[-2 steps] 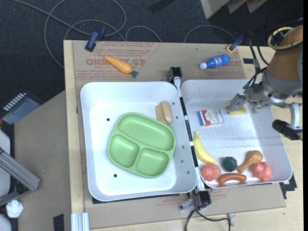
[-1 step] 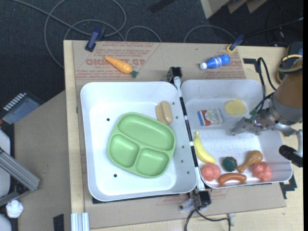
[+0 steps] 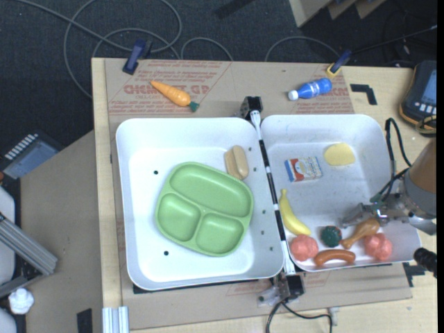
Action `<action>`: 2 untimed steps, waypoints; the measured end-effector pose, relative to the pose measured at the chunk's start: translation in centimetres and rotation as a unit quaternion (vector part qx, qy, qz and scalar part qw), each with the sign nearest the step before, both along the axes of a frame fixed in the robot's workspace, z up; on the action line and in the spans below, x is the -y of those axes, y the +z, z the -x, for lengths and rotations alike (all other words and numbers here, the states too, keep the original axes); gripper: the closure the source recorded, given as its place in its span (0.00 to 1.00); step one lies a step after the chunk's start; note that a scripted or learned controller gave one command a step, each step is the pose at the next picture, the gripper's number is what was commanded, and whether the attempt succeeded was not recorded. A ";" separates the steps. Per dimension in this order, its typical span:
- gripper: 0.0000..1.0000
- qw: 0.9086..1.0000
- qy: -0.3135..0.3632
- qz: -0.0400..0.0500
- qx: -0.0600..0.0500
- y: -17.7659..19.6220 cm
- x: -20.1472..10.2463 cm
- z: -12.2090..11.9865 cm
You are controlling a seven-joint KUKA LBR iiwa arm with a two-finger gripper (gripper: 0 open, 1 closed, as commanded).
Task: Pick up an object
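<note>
Brown toy drumstick [image 3: 361, 233] lies in the right bin [image 3: 361, 127], near its front right corner, with its thick end up towards the jaws. The jaws sit low over that corner, just above the drumstick's upper end. Whether they are wide or narrow cannot be told, and nothing can be seen held between them. The grey arm [image 3: 423, 186] comes in behind them from the right edge.

Just beside the drumstick lie a pink lumpy toy [image 3: 378, 246] to its right, a dark green piece [image 3: 331, 236] to its left and an orange-red sausage [image 3: 335, 257] in front. A round red-pink fruit [image 3: 303, 247] sits at the bin's front left, with a banana [image 3: 291, 215] along the left wall above it. Farther back are a small printed carton [image 3: 304, 168] and a pale yellow disc [image 3: 340, 155].

In the left bin [image 3: 132, 158] rests a green divided plate [image 3: 205, 208], with a tan bread roll [image 3: 236, 162] just beside its back right edge.

On the worktop [image 3: 107, 116] behind the bins lie a carrot [image 3: 173, 94] and a blue and white bottle [image 3: 311, 89], well apart.
</note>
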State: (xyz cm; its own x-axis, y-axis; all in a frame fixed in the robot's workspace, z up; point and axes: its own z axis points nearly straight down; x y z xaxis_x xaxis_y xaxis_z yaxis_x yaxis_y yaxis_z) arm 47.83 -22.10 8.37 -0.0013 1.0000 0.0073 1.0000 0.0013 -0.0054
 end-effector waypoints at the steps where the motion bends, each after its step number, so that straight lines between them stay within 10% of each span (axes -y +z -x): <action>1: 1.00 1.000 -0.001 0.003 0.003 1.0 0.1 -0.1; 2: 1.00 1.000 0.001 0.004 0.005 9.9 -5.7 -6.6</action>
State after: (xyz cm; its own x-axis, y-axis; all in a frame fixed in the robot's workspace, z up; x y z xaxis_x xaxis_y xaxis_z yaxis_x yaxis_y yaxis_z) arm 54.47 -16.36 18.30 -0.0028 1.0000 0.0002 1.0000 0.0028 0.0043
